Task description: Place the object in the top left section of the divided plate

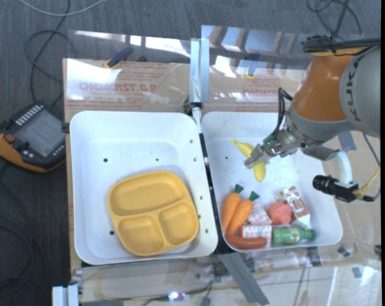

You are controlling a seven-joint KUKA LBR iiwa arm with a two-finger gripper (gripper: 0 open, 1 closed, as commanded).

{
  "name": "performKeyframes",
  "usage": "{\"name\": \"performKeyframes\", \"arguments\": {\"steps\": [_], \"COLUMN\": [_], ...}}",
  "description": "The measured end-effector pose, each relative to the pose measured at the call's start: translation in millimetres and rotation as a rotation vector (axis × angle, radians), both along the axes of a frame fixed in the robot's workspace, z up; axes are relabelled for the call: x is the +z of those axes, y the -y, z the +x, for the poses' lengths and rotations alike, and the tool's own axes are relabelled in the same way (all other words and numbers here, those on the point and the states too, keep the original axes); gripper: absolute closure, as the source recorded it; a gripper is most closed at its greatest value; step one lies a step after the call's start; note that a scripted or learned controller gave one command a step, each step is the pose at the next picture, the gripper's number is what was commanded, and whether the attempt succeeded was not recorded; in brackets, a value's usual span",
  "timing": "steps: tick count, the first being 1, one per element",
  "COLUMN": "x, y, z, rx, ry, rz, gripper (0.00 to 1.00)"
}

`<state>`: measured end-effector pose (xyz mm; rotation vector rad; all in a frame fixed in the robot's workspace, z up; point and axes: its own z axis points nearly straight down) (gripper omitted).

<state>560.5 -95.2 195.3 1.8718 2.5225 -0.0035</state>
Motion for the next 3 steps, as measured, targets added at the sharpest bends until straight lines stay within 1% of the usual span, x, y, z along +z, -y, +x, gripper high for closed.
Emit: {"name": "performKeyframes", "arguments": {"steps": [1,2,3], "x": [-13,-12,-12], "y": [-69,-129,-129], "z": [-60,-77,-77], "rx": [0.166,0.379,0.378], "ry": [-0.003,-0.001,-0.001], "rz": [0.004,0.004,0.004], "gripper": [1.00,1.00,0.00]}}
